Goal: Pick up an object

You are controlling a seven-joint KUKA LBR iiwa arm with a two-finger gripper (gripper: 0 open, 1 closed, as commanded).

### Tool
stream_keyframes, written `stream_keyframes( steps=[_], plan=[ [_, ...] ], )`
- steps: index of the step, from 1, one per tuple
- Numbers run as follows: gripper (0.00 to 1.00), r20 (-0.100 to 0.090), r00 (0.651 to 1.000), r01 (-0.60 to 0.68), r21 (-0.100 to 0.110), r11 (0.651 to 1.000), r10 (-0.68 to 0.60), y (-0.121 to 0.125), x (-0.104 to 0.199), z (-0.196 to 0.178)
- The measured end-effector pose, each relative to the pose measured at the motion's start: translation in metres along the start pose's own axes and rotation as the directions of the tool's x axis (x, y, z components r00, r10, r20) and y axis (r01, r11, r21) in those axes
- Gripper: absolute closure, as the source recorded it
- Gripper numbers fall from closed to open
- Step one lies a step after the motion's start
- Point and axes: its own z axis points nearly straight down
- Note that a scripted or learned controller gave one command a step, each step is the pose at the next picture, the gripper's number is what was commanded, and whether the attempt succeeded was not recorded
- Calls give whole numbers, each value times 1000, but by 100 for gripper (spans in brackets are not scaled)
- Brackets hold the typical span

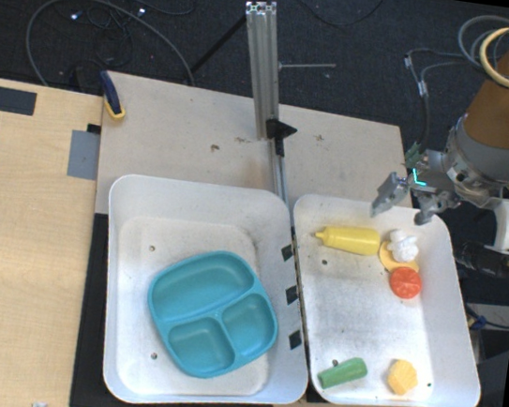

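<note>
Over right bin's [460, 325] far rim: gripper [406, 203], fingers spread, nothing between them. Hangs past rim line, just behind cluster in far corner. Height above bench hard to judge from slanted view, maybe well up.

Possible targets, all in right bin:
- yellow bottle [349, 240], lying flat, nozzle toward left, near far wall.
- white lump [404, 246], touching or just beside orange slice [388, 258] under it.
- red ball [405, 283], just in front of those two.
- green piece [342, 372] and yellow block [402, 376], near edge, well apart from gripper.

Left bin [128, 226]: teal tray [212, 313], three compartments, tilted on plan.

Risks from here:
- Straight drop lands on rim or wall, not on object; fingers jam or skid off.
- White lump, slice and ball crowded; closing on one likely nudges others, or pinches two at once and drops both.
- Ball round, probably rolls away from any off-centre touch.
- Bottle smooth and round-sided; grab across long axis needed, otherwise squirts out sideways toward wall.
- Slice flat on floor, little to grip; fingertips likely scrape bin instead.
- Corner walls leave little room for spread fingers on far side.

Safest guess: bottle body, approached after shift inward from rim.
</note>
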Motion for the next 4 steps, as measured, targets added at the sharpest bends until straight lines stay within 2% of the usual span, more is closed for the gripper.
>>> stream_keyframes(
  steps=[1,2,4],
  plan=[
    [0,0,1000,0,-2,1000,0,0,0,-1],
    [0,0,1000,0,1,1000,0,1,0,42],
    [0,0,1000,1,2,1000,-1,7,12,155]
  ],
)
